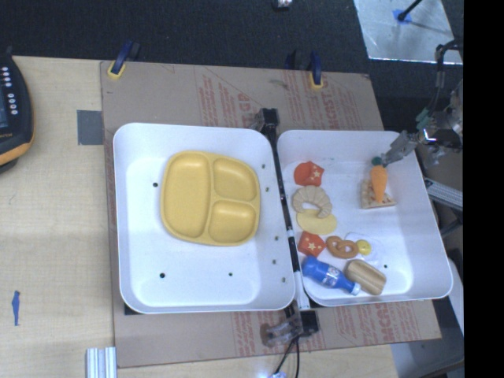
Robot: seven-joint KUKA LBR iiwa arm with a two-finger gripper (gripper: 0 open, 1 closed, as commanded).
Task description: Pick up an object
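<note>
The right bin (417, 235) holds several toy foods. An orange carrot (379, 181) lies at its far right against a tan wedge (378, 201). Along the bin's left side are a red piece (309, 172), a beige croissant (313, 201), a yellow slice (312, 223) and a second red piece (311, 244). Near the front lie a pretzel (341, 247), a small yellow ring (363, 248), a blue bottle (329, 276) and a brown loaf (366, 276). My gripper (403, 146) reaches in at the bin's far right corner, just above and right of the carrot's top.
A yellow divided plate (211, 197) lies in the left bin (142, 282). The ridge where the two bins meet (282, 211) runs between them. A controller pendant (9, 109) sits at the bench's left edge. Clamps (316, 75) hold the cardboard at the back.
</note>
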